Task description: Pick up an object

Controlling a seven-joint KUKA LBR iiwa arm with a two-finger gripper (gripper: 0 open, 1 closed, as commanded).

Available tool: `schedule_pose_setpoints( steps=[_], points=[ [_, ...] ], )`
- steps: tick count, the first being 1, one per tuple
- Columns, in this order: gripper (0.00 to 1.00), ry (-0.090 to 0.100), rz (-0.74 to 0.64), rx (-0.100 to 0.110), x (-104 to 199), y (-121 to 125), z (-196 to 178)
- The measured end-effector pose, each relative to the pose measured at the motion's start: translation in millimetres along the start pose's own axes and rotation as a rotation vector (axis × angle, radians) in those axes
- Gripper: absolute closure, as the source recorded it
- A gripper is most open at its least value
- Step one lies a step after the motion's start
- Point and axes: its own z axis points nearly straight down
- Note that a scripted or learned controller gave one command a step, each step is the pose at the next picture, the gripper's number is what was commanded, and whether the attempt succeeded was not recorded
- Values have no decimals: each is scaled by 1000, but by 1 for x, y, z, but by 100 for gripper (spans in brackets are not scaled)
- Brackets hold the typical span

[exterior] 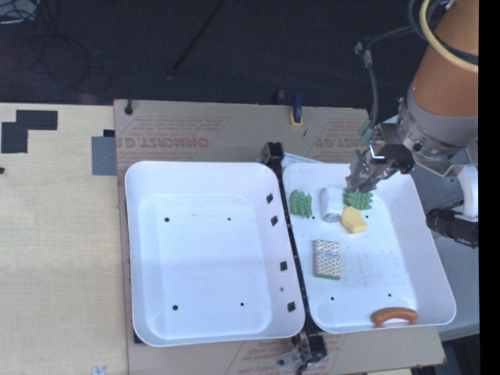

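The gripper (362, 184) hangs over the green bumpy piece (358, 199) in the right bin (437, 287); it looks light and soft, best pinched across its narrow sides.

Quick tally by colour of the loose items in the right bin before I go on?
Green: 2, a ridged green piece and a green piece under the gripper
White: 1, cylinder
Yellow: 1, block
Patterned: 1, packet
Orange: 1, ring
Total: 6
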Motion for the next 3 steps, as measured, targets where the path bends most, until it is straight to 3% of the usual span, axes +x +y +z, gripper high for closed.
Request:
schedule_pose_setpoints(
  steps=[1,2,3],
  points=[
    [100,1,3,21,24,-51,66],
    [100,-1,-1,20,23,-49,54],
    [100,-1,15,30,-56,-57,194]
  ],
)
